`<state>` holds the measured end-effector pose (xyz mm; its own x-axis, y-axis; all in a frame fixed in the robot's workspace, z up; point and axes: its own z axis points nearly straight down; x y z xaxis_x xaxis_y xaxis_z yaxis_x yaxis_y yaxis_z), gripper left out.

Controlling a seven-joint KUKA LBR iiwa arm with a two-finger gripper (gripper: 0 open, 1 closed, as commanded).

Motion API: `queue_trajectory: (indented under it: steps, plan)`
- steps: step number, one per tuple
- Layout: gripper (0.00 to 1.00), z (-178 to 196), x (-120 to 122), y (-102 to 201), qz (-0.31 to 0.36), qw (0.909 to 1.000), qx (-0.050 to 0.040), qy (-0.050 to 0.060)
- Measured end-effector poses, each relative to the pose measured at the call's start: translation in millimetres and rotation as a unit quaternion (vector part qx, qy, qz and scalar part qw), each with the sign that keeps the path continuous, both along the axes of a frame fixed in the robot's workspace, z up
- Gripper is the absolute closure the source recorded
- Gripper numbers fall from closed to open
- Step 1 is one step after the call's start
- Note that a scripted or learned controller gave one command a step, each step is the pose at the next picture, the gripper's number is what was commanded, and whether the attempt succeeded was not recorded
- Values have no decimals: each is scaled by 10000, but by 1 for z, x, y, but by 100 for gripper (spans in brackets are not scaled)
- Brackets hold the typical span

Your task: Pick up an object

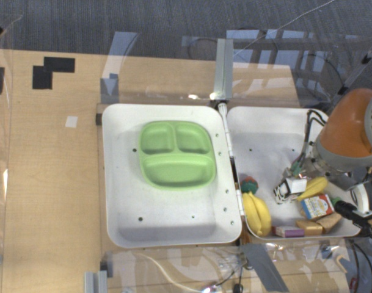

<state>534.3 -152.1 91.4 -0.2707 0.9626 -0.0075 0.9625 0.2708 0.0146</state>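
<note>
My gripper [288,187] is low in the right bin [265,133], near its front right part, under the orange-banded wrist [347,130]. A small yellow banana-shaped piece [314,187] lies right beside it on the right, touching or nearly touching. A red and white box [316,207] sits just in front of that piece. A bunch of yellow bananas [257,212] lies at the bin's front left, with a small red and green fruit [249,184] behind it. A brown block [320,225] and a pinkish bar [290,231] rest along the front wall.
The left bin [121,182] holds a green divided plate [176,154] towards its back. A metal post [223,69] stands behind the wall between the two bins. Cables [311,133] hang by the wrist.
</note>
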Motion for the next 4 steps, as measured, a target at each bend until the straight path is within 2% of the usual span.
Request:
queue_trajectory:
  steps: [1,2,3,4]
  plan:
    - [100,-2,100,15,473,9989,12,26]
    - [0,-2,99,13,463,9989,3,29]
    - [0,0,-25,-20,367,9993,-2,29]
    - [0,1,-24,27,1433,9897,-41,-20]
